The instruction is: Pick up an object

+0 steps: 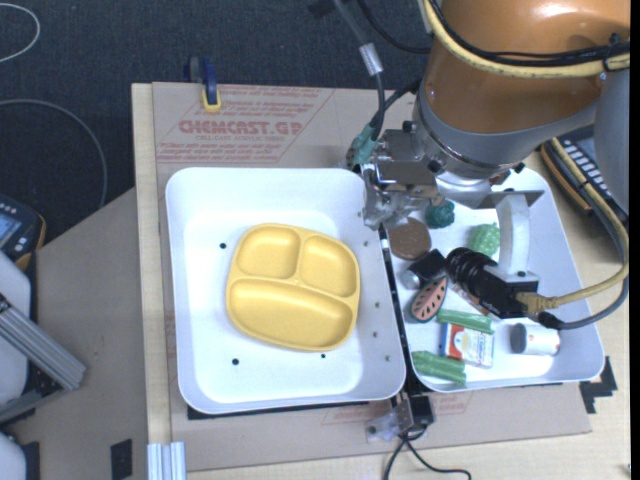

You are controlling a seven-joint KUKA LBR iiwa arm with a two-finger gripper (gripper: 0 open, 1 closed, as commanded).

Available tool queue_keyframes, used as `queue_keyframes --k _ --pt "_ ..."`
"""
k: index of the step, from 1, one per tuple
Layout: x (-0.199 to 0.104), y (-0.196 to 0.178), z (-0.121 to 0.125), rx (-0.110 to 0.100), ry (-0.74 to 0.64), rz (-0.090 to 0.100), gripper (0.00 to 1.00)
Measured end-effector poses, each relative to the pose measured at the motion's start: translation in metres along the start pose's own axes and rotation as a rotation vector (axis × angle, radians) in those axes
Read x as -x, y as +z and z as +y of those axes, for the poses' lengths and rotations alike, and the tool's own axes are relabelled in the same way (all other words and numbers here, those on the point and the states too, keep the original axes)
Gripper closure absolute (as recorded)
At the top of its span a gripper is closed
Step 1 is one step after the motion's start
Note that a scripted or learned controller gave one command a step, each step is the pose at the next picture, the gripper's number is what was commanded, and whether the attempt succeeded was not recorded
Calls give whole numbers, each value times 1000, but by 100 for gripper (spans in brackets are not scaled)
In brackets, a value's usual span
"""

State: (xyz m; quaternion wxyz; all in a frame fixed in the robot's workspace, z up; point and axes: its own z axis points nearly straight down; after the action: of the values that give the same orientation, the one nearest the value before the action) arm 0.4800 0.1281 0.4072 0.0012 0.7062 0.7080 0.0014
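Note:
My gripper (383, 206) hangs over the near-left corner of the right bin (580, 353), close to the wall between the two bins. Just right of it and below lies a brown disc (408, 239), with a teal piece (440, 211) and a knobbly light green piece (485, 238) further right. A small black block (426, 264) and a red oval slice with dark seeds (431, 299) lie below the disc. Nothing shows between the gripper's tips, which the wrist partly hides.
The left bin (200, 268) holds a yellow divided plate (293, 286). At the front of the right bin lie two green sticks (440, 366), a white box with red and blue print (468, 345) and a white tube (531, 340). The arm's bulk covers the right bin's far side.

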Motion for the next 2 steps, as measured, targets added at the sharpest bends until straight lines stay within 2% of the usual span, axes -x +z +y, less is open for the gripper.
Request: queue_keyframes --k 2 --pt "-1 -20 1 5 -3 0 100"
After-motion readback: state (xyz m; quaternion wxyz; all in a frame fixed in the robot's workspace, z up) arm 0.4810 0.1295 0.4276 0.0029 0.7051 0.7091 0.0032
